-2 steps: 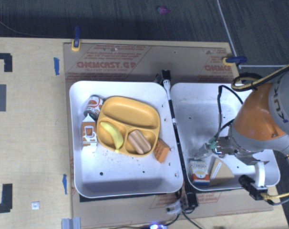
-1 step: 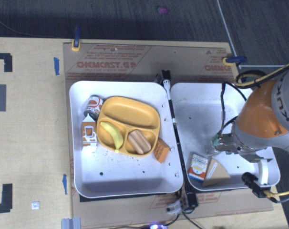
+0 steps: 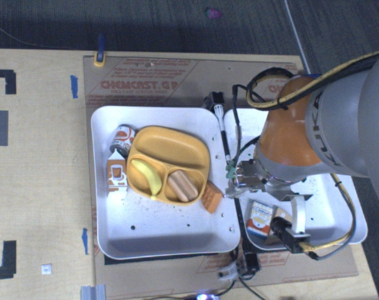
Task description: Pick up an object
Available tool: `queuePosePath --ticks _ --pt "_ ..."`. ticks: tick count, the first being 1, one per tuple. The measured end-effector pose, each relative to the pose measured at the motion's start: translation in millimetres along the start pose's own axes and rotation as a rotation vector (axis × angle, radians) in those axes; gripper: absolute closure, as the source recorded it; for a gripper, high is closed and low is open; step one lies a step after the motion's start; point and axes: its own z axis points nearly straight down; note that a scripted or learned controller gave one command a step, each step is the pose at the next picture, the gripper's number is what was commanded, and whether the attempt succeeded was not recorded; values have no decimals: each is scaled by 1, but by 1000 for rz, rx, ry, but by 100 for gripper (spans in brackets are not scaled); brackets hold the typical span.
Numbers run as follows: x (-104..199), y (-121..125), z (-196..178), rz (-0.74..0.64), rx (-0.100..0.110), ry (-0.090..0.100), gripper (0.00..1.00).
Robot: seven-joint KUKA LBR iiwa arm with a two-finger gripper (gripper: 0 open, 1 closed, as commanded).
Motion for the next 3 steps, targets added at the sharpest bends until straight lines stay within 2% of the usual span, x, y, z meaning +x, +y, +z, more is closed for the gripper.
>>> queuePosePath --ticks 1,2,3 --pt "-74 -1 0 3 1 -1 100" --pt "-74 -1 0 2 2 -1 0" --pt "-74 -1 0 2 2 -1 0"
